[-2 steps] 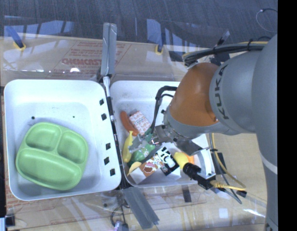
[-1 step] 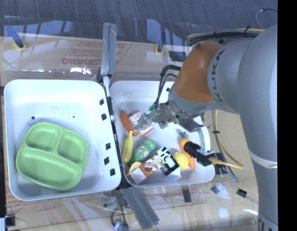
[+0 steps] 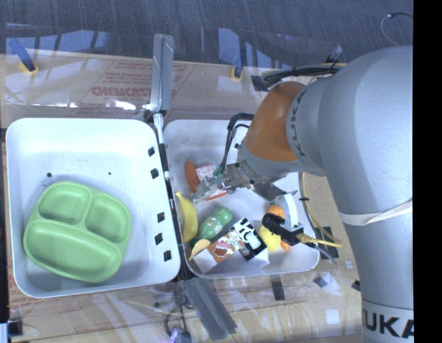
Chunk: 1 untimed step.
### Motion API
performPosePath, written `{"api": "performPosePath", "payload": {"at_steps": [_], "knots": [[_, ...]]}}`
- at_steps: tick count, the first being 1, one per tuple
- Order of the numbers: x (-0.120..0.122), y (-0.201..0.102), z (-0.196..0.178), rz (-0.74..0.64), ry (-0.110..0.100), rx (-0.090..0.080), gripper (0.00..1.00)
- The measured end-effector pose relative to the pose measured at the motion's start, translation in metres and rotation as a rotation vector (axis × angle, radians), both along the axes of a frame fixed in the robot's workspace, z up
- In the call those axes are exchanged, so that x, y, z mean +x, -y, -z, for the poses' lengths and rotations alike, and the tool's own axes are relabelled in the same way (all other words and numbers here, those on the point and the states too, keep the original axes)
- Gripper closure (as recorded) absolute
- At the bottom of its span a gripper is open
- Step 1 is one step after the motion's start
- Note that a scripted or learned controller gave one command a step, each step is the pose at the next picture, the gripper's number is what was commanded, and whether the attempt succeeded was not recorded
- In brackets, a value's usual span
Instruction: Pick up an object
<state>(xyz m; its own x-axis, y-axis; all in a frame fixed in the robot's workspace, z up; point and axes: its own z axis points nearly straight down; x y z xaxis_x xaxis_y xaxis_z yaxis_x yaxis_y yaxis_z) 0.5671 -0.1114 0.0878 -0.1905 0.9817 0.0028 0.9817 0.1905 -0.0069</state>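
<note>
Beside the hand (image 3: 219, 179): banana (image 3: 187, 216), green bottle (image 3: 215, 222).

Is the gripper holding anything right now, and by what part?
Cannot tell: the gripper is low in the right bin among the items.

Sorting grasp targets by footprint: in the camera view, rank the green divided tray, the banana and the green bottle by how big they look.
1. green divided tray, by far the largest.
2. banana.
3. green bottle.
The banana and bottle look close in size, with the banana partly hidden at the bin wall, so their order is unsure.
</note>
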Motion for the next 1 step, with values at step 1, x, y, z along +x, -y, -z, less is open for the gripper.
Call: {"api": "performPosePath", "payload": {"at_steps": [1], "knots": [[-0.0006, -0.0003, -0.0058, -0.003, -0.008, 0.001, 1.0]]}}
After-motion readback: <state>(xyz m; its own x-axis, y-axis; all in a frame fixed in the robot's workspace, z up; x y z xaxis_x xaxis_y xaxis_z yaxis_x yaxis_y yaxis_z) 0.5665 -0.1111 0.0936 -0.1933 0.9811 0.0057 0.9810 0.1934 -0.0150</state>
